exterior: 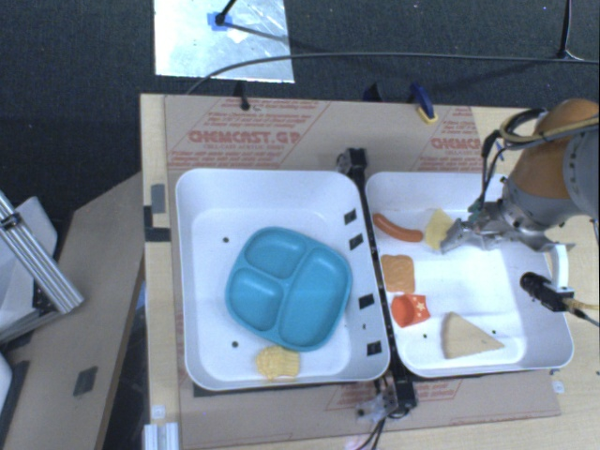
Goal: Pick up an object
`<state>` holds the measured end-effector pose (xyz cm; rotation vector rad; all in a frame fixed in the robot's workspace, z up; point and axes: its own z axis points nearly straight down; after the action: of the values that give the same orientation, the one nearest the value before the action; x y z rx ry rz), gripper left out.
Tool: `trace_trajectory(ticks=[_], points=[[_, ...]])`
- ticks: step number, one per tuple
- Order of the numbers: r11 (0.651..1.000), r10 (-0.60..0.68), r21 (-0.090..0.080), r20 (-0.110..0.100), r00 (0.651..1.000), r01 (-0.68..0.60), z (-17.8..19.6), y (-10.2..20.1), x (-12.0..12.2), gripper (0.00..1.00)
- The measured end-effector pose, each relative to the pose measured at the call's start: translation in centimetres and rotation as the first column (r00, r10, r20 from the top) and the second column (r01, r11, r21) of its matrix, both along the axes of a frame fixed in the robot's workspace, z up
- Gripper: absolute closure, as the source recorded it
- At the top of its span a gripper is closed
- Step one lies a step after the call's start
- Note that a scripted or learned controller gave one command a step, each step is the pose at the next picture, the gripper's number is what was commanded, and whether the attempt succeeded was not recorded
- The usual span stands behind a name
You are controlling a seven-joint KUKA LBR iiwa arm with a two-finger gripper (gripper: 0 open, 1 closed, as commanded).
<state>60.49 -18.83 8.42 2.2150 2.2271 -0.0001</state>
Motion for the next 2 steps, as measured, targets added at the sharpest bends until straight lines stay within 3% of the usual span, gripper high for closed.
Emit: trace_trajectory(ticks=[1,2], points=[[1.0,0.002,-0.001,0.004,1.0,-0.002,1.2,0.0,0.1,1.0],[1.0,-0.004,-0.001,0.005,1.0,0.004,6.8,-0.1,-0.8,1.0]])
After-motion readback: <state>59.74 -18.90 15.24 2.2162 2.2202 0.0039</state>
